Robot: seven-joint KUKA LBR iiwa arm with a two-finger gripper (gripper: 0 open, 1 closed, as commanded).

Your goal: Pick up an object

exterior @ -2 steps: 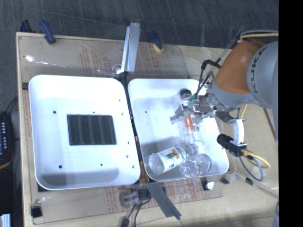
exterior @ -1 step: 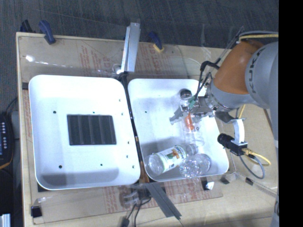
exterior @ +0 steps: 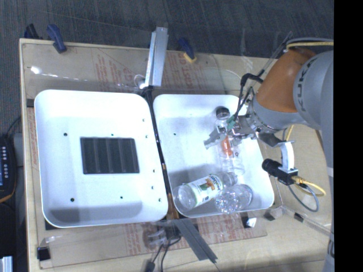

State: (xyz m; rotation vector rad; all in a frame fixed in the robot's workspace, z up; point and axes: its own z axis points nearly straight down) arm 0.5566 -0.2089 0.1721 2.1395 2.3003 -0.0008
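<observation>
The grey two-finger gripper (exterior: 222, 136) reaches into the right-hand shallow white bin (exterior: 181, 123), above a clear plastic bottle with an orange band (exterior: 228, 152), seemingly lined up for a grab (whether its jaws are parted or closed, I cannot tell). A second clear, white-labelled bottle (exterior: 201, 190) lies near the front wall.

Bench fixtures and surroundings, overhead view

The bench (exterior: 85, 67) has a pale wood-coloured top with red printed markings. The left bin (exterior: 51, 123), left of centre frame, contains a dark ribbed rectangular panel (exterior: 109, 155) and several small dark holes in its floor. A grey metal bar (exterior: 156, 55) stands at upper centre, above the junction between the bins. Blue clamps (exterior: 55, 37) grip the bench's upper edge. Dark carpet (exterior: 170, 4) fills the upper frame.
</observation>
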